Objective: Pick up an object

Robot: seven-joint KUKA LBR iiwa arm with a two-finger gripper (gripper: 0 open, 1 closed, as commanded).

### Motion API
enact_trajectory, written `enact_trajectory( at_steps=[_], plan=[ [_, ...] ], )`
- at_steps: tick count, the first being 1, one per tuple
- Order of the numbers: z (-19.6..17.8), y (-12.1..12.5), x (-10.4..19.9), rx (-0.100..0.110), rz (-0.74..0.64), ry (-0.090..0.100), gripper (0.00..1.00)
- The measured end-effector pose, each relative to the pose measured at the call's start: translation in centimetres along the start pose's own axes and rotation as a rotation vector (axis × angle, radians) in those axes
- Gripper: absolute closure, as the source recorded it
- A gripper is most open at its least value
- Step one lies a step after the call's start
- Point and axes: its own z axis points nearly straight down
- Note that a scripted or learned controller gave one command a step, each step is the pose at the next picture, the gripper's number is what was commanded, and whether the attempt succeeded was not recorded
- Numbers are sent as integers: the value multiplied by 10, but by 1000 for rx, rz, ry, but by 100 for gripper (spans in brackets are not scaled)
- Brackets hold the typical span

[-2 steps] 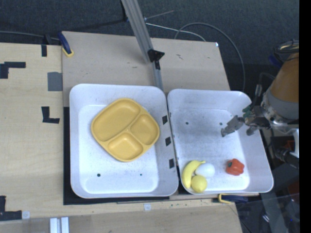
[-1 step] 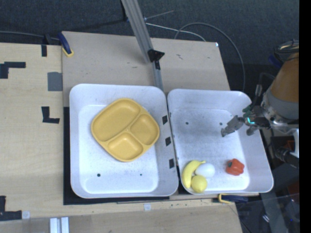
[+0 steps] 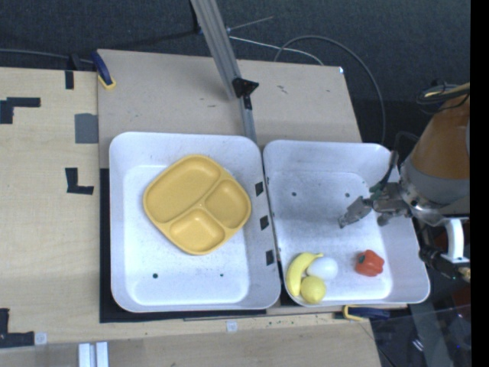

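- Gripper (image 3: 357, 215) over right bin (image 3: 321, 155), nothing in it; fingers' gap can't tell.
- Pepper (image 3: 370, 262), banana (image 3: 298, 268), egg (image 3: 324, 267), lemon (image 3: 312, 288) along bin's near edge.
- Yellow plate (image 3: 197, 203) in left bin (image 3: 126, 228).

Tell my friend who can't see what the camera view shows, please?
A robot gripper reaches in from the right above the right white bin, holding nothing. Near that bin's front edge lie a banana, a white egg-shaped thing, a lemon and a red pepper. The left bin holds a yellow divided plate.
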Motion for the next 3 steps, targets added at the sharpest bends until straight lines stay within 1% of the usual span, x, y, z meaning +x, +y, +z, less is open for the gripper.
enact_trajectory(
  at_steps=[1,2,3],
  plan=[
    [61,5,6,2,-1,1,0],
    [80,5,6,-5,0,-2,0],
    [70,5,7,-4,-1,0,100]
  ],
)
